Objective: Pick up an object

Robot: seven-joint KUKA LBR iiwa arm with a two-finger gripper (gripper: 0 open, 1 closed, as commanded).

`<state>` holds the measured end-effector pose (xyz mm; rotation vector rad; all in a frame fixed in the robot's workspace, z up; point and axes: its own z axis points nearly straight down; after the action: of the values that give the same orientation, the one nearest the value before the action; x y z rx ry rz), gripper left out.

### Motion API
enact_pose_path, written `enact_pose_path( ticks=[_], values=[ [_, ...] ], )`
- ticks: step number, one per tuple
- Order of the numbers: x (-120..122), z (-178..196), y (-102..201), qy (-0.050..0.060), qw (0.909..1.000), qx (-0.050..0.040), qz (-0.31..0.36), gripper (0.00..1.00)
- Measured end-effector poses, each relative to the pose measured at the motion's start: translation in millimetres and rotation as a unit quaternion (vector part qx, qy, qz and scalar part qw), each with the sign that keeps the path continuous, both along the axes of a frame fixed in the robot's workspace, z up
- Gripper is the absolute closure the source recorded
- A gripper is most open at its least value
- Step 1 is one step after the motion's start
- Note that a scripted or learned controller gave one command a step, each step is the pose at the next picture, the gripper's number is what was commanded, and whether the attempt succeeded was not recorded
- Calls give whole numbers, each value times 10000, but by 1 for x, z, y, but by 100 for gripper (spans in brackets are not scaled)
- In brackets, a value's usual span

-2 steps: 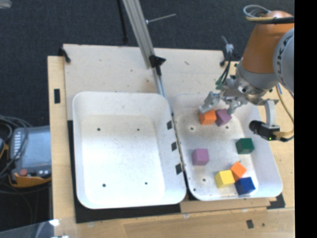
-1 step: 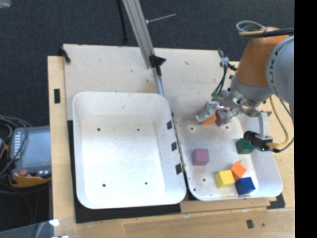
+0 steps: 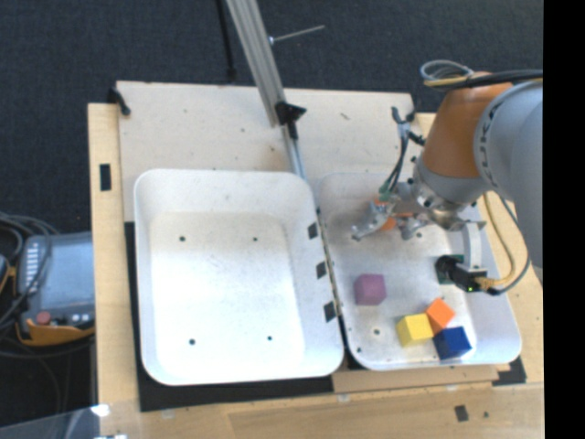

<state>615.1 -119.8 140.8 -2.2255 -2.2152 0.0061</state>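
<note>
Your arm (image 3: 475, 144) comes in from the right, its orange band over the far part of the right bin (image 3: 347, 199), with the gripper (image 3: 388, 222) low above that bin's upper middle. From this slant you cannot tell how the gripper is set or whether anything sits in it; a small orange-red spot shows right at it, too small to name. Below the gripper, apart from it, you have a purple block (image 3: 369, 289) lying alone on the bin floor. Nearer the bin's front right corner three blocks cluster together: a yellow block (image 3: 414, 328), an orange block (image 3: 441, 313) just behind it, and a blue block (image 3: 452, 342) beside both. The left bin (image 3: 146, 199) lies alongside, and a slanted aluminium rail (image 3: 256, 44) rises behind the bins.
</note>
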Motion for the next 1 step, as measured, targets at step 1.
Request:
enact_pose_path(
  ticks=[1],
  values=[
    [2,14,0,-41,10000,9,-31,100]
  ],
)
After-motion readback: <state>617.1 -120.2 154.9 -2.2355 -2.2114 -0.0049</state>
